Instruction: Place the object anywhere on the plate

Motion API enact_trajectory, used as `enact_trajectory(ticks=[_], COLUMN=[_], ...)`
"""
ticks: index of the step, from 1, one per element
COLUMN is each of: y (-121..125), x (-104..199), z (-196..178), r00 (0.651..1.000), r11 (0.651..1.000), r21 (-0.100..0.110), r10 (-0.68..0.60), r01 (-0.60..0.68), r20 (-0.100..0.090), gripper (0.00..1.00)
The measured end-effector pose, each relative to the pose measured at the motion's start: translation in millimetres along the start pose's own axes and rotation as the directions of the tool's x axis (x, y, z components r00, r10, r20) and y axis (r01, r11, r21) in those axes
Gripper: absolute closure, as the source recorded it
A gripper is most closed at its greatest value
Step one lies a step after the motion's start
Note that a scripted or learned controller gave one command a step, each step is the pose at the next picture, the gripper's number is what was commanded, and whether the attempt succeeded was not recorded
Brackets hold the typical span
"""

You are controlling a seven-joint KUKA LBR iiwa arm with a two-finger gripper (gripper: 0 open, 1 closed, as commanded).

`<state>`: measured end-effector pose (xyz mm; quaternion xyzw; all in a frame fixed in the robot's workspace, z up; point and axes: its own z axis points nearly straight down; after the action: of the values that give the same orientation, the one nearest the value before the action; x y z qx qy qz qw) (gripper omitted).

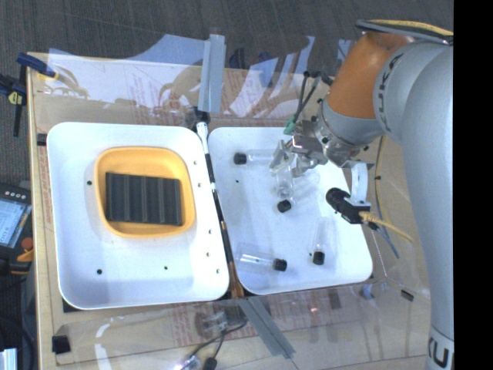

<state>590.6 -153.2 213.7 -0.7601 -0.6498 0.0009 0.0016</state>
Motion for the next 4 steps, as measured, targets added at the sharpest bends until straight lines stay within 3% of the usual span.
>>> enact_trajectory(ticks=[1,2,3,4], y=[16,28,12,12], x=[16,55,92,92], z=[-26,6,8,8], r00=[0.988,0.94,0.852,0.852], r11=[0.988,0.94,0.852,0.852], r21=[-0.001,0.002,0.003,0.002], r10=[-0.154,-0.341,-0.524,-0.524], r01=[0.154,0.341,0.524,0.524], r20=[0.001,0.0,0.0,0.0], gripper=[1.0,1.0,1.0,0.0])
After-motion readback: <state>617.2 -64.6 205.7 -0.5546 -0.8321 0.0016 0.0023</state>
